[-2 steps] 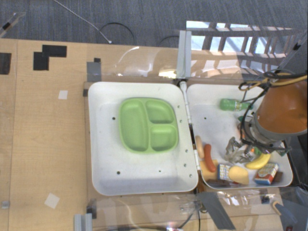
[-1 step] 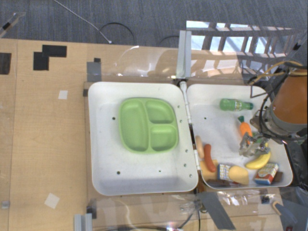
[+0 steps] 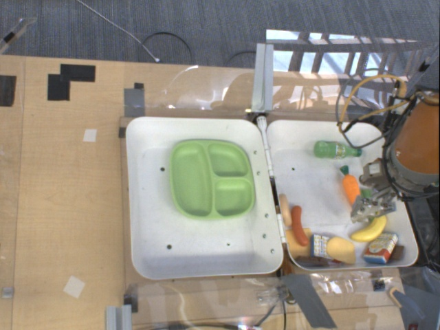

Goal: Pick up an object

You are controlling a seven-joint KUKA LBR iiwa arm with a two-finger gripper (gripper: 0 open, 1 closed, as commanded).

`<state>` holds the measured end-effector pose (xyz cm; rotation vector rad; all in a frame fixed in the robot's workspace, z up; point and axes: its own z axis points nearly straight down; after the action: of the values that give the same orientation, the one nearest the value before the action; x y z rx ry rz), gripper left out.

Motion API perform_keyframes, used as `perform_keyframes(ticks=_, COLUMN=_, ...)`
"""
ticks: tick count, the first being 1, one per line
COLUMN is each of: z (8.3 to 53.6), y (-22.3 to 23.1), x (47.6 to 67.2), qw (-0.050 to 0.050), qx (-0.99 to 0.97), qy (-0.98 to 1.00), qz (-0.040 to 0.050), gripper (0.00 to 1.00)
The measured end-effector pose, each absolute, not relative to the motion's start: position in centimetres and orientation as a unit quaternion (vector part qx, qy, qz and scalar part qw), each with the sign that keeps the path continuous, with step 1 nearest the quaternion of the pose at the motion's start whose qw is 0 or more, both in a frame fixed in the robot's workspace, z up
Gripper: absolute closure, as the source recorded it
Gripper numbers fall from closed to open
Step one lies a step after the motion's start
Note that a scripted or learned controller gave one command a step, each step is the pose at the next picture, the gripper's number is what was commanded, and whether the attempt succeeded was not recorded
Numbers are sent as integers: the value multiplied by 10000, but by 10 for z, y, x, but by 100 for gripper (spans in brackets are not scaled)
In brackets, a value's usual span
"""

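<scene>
My gripper [image 3: 368, 203] hangs low over the right side of the right bin [image 3: 302, 146]. It is just right of an orange carrot [image 3: 350, 188] and just above a yellow banana [image 3: 369, 229]; I cannot tell whether it touches either. A green bottle [image 3: 336, 150] lies on its side toward the bin's back. Along the front lie a red sausage [image 3: 297, 218], a small colourful box [image 3: 320, 244], a yellow lemon-like piece [image 3: 342, 249] and a red and blue carton [image 3: 381, 248].
The left bin [image 3: 148, 205] holds a green divided plate [image 3: 211, 179]. A metal divider [image 3: 269, 184] separates the two bins. The arm's orange band [image 3: 418, 139] and looping cables [image 3: 364, 108] stand over the right bin's far right corner.
</scene>
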<state>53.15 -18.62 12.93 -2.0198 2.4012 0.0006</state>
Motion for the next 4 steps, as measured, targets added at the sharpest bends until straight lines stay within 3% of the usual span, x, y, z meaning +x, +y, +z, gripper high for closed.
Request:
perform_keyframes(ticks=1, z=91, y=-192, x=492, qw=51, qx=-4651, qy=8852, qz=-37, gripper=100)
perform_keyframes(ticks=2, z=90, y=-190, x=623, qw=75, qx=-2672, qy=9636, qz=-16, gripper=100)
perform_keyframes(ticks=3, z=88, y=-191, x=621, qw=50, qx=-2665, qy=9638, qz=-10, gripper=0)
perform_keyframes(ticks=4, z=102, y=-189, x=626, qw=117, qx=-2671, qy=9636, qz=-20, gripper=100)
